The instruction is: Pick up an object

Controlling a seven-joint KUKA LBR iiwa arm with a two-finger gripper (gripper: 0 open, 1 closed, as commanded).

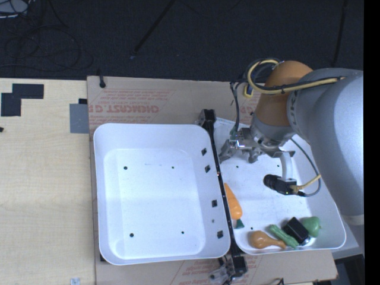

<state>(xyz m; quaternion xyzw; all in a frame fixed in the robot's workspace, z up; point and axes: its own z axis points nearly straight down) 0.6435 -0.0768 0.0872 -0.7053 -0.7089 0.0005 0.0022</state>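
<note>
My gripper (240,149) hangs low over the far left part of the right bin (261,209), under the orange wrist band, and I see nothing held in it. An orange carrot-shaped toy (233,202) with a green tip lies against the bin's left wall, nearer to me than the gripper. At the bin's near edge lie a tan-orange gourd-shaped toy (263,240), a long green piece (281,235), a black block (295,230) and a round green toy (311,224), all close together.
The left bin (154,195) sits beside the right one, the two meeting at a black divider strip (217,177). A black cable plug (279,184) hangs off the wrist over the right bin. The grey arm covers the bin's right side.
</note>
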